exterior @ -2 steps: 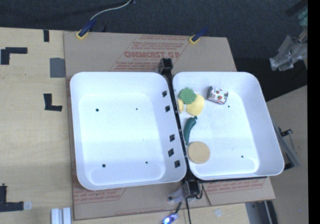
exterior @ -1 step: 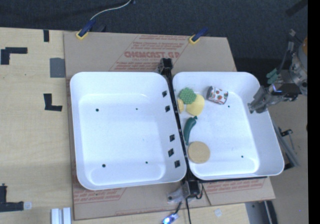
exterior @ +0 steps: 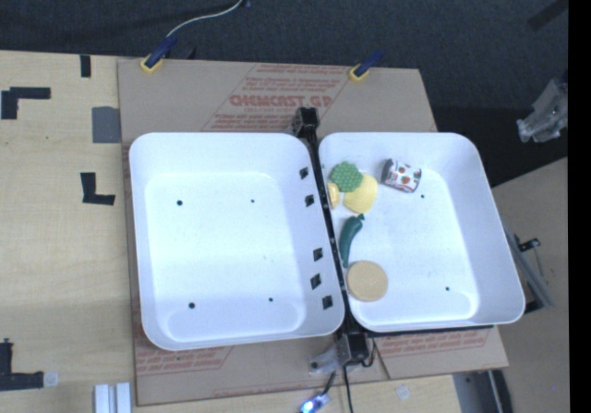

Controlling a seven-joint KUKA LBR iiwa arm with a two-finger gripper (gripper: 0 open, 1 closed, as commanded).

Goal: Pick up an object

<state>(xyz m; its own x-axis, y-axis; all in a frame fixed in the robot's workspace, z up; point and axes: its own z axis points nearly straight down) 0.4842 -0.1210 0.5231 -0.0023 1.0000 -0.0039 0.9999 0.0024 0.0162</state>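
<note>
Cardboard-topped bench, two bins. Right bin point(exterior: 462, 314): green ball point(exterior: 346, 176), yellow lump point(exterior: 362, 196), can point(exterior: 402, 176), tan disc point(exterior: 367, 281), mostly near its left wall. Gripper point(exterior: 543, 117) well right of them; grip state can't be told.

Lab bench, white bins point(exterior: 222, 148), clamped cardboard point(exterior: 277, 92)

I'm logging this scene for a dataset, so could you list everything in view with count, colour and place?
bins: two, white, side by side on the board
green toy: one, green, right bin, by the divider
yellow toy: one, yellow, touching the green toy
teal piece: one, dark teal, below the yellow toy
disc: one, tan, right bin, near front
can: one, red and white, right bin, rear
board: one, brown cardboard, under the bins
clamps: two, blue-yellow, board's rear corners
cable: one, white, rear
tool: one, grey, right edge, blurred
</note>
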